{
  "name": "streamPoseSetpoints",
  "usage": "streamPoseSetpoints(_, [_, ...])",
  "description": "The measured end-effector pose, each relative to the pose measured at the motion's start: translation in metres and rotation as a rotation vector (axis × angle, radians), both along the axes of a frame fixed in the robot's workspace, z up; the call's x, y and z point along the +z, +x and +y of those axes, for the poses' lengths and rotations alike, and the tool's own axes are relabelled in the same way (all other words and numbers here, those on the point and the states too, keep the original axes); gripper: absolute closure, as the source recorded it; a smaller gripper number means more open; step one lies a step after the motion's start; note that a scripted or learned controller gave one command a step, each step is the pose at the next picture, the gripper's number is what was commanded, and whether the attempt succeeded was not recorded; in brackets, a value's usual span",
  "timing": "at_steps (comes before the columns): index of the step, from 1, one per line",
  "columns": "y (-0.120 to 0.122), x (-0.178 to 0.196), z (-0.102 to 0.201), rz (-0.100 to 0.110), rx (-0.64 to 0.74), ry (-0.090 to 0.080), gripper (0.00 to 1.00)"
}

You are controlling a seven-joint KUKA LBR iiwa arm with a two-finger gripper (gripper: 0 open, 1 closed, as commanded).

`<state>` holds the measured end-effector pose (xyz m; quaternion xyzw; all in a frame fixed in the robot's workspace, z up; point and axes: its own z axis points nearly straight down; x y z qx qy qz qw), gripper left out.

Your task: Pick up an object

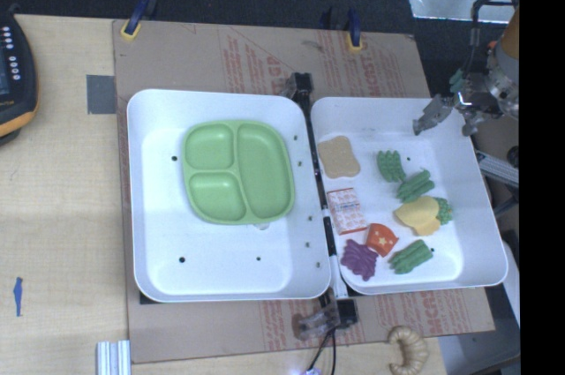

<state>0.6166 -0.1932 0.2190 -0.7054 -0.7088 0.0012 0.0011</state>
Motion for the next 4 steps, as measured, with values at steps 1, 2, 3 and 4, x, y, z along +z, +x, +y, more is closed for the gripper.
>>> streamPoseSetpoints(1, [0.034,-0.109,0.012,0.005,0.004,0.001,0.0])
streamPoseSetpoints(2, [-0.01,-0.129,0.036,0.007,-0.001,0.001,0.0])
streamPoseSetpoints(3, [-0.007,-0.117,0.034,0.003,-0.001,-0.001,1.0])
streamPoseSetpoints(4, [-0.045,-0.022,0.123,-0.004,0.007,0.003,1.0])
